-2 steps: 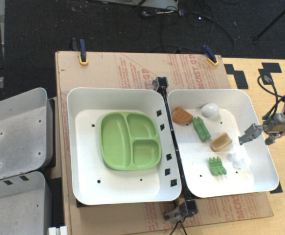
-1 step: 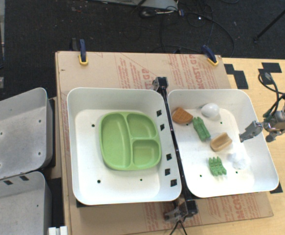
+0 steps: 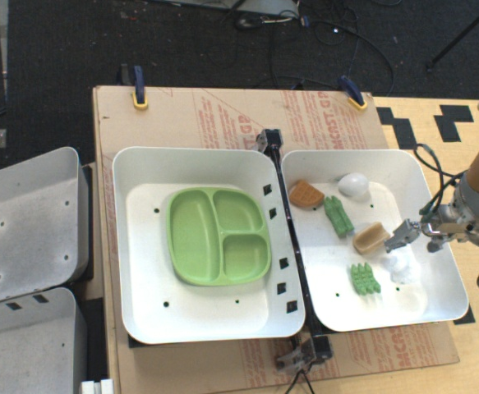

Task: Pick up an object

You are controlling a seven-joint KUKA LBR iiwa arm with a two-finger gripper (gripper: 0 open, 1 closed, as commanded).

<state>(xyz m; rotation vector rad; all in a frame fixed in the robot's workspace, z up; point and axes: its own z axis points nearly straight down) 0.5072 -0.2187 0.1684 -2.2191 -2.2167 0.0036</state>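
Note:
The right bin (image 3: 436,298) holds several small items. A brown wedge-shaped piece (image 3: 306,194) lies at its far left, with a white rounded object (image 3: 354,185) beside it. A dark green ridged piece (image 3: 338,217) lies near the middle, a tan block (image 3: 370,238) just right of it, and a light green ridged piece (image 3: 365,279) nearer the front. A white lumpy object (image 3: 399,264) sits toward the right wall. My gripper (image 3: 405,236) reaches in from the right, low over the bin, between the tan block and the white lumpy object.
The left bin (image 3: 140,302) holds a light green divided plate (image 3: 219,235). A black divider (image 3: 287,236) runs between the bins. Grey metal trays (image 3: 25,220) sit left of the bench. Clamps (image 3: 139,87) hold the board's far edge.

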